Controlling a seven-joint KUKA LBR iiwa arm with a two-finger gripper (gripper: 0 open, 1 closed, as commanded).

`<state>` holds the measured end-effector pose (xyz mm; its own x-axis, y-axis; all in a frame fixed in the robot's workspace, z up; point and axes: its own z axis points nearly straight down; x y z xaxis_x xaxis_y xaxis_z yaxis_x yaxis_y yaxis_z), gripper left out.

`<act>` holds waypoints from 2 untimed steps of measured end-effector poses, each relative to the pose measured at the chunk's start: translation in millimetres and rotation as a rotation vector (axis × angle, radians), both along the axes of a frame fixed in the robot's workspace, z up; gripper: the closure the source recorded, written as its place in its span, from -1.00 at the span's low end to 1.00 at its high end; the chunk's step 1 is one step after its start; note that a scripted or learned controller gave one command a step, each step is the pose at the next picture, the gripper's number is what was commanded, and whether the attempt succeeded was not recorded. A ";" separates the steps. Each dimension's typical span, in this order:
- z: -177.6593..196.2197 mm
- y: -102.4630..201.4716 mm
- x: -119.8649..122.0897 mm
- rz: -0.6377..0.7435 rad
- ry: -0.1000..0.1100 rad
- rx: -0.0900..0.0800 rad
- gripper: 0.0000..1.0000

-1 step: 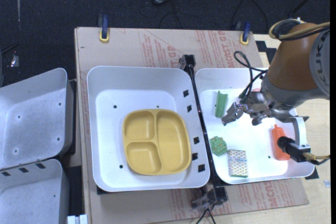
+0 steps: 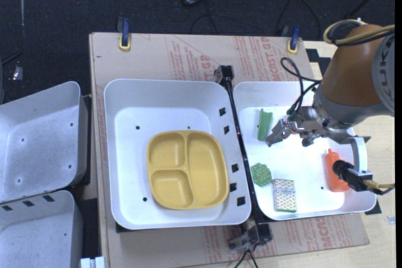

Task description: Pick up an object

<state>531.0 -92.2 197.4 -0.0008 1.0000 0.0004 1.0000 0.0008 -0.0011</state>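
Two bins; right one holds four objects. Green block upright, long axis vertical. End effector grip state indeterminate.

Grey arm reaching in from the right, orange band above wrist, gripper pointing left

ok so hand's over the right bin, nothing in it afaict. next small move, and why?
Probably shift the hand slightly toward the green block and lower onto it. The block lies just beside the hand in the right bin, nearer than the green ball, patterned card or orange bottle, and nothing shows between the fingers.
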 end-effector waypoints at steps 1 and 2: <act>-43.3 0.8 -2.7 -0.002 0.004 0.000 -1.00; -106.3 0.8 -9.7 -0.003 0.006 0.001 -1.00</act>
